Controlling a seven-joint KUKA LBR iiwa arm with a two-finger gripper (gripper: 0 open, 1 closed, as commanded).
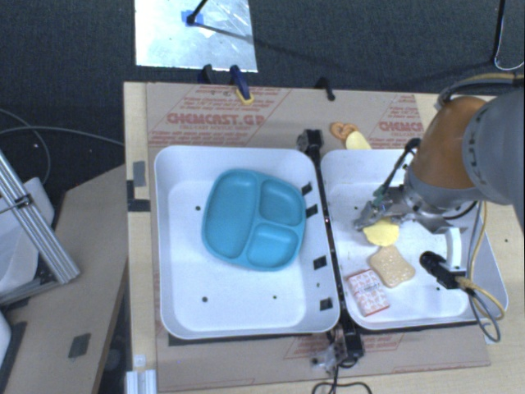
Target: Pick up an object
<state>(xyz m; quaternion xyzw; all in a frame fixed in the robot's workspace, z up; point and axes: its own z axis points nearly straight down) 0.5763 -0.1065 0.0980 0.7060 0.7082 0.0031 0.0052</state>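
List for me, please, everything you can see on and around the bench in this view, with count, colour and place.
Bins: 2, white, side by side on the bench.
Divided plate: 1, light blue, three compartments, in the left-hand bin.
Yellow item: 1, yellow, rounded, in the right-hand bin just below the gripper.
Toast-like piece: 1, tan, in the right-hand bin below the yellow item.
Small packet: 1, red and white, near the front edge of the right-hand bin.
Pieces outside the bins: 2, one orange-brown and one yellow, on the cardboard behind the right-hand bin.
Cardboard sheet: 1, brown with red print, under the bins.
Shiny panel: 1, silvery, on the dark floor behind the bench.
Arm: 1, grey with orange band, over the right-hand bin.
Gripper: 1, dark, above the yellow item.
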